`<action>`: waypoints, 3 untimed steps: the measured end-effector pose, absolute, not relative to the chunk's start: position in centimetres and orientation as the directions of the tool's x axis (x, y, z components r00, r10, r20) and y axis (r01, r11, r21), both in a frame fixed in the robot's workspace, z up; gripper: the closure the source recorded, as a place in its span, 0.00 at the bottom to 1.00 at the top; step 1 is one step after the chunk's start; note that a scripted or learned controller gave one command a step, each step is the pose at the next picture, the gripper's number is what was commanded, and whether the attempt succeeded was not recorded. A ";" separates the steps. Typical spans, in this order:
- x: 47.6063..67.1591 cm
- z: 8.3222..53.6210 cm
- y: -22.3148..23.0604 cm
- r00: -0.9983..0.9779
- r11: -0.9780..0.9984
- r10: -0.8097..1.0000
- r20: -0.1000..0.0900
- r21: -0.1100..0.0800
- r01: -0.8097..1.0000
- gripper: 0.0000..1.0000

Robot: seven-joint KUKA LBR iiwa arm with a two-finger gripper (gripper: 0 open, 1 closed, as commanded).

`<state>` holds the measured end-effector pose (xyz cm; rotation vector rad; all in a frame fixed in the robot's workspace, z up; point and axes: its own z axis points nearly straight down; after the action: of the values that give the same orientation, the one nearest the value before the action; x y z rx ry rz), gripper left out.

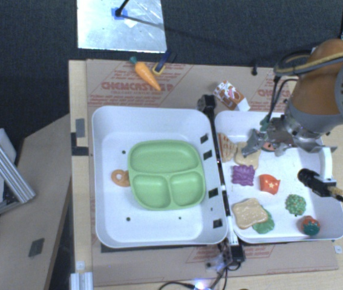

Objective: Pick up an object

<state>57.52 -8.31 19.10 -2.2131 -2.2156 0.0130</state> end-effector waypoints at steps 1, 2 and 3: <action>57.8 19.8 -8.3 -0.003 0.003 1.000 0.000 0.001 1.000 0.00; 57.8 15.5 -8.9 -0.001 0.001 1.000 0.000 -0.001 1.000 0.00; 58.4 11.1 -9.2 -0.001 0.001 1.000 0.000 -0.002 1.000 0.00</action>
<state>58.36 -9.22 11.14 -2.2194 -2.2213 0.0020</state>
